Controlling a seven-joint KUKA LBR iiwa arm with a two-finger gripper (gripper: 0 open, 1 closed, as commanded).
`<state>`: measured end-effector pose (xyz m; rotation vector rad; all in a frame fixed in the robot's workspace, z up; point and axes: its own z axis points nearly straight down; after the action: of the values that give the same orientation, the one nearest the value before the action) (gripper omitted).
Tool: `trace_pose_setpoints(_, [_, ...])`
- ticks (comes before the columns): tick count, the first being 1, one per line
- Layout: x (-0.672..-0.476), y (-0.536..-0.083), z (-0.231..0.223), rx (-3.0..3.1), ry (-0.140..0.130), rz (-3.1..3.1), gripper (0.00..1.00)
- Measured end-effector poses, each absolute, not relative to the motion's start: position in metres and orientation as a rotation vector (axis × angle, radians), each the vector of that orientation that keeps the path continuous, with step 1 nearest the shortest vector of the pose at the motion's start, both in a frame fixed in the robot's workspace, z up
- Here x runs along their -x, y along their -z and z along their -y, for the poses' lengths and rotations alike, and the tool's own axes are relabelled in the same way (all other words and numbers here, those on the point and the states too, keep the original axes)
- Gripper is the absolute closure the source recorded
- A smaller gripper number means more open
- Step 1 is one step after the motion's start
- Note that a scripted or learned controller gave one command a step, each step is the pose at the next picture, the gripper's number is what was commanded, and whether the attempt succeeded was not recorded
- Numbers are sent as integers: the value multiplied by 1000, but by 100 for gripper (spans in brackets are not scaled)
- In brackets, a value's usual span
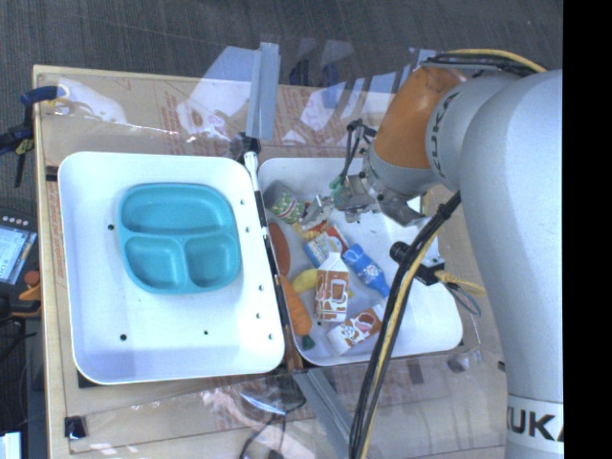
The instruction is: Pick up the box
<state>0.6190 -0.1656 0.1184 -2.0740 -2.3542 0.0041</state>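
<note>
Left bin (86,256): holds a teal tray (180,234) with three compartments, lying flat at its centre. Not part of the task.

Right bin (435,328): cluttered. From its 9 o'clock edge inward there is a brown sausage-like piece (279,249), with an orange carrot (297,312) toward 7 o'clock. A green-and-white can (283,202) lies near 11 o'clock. The box (333,295), white with orange-brown print, lies flat just below the bin's centre, touching a yellow item (304,279) at its 10 o'clock. A second small printed carton (353,332) sits at the box's 5 o'clock, close by. A blue-and-white packet (365,266) lies at its 1 o'clock.

Gripper (342,197): over the bin's 12 o'clock region, above the clutter near the can, well apart from the box. Whether the fingers are apart or together I cannot tell; the wrist hardware hides them.

Risks, judged from this layout:
- Descending here would meet the can or packet, not the box.
- The box is hemmed in on several sides; fingers may land on a neighbour and pinch that instead.
- The box lies flat, so a shallow grip may slip.
- Two similar printed cartons invite a wrong pick.
</note>
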Motion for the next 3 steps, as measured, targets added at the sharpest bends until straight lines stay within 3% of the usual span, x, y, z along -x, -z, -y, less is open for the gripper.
trace_pose_setpoints(1, [-641,-91,159,2018,-1,2406,0])
trace_pose_setpoints(2, [-586,-91,145,2001,-4,2417,0])
trace_pose_setpoints(3, [-586,-100,145,1995,-7,2419,100])
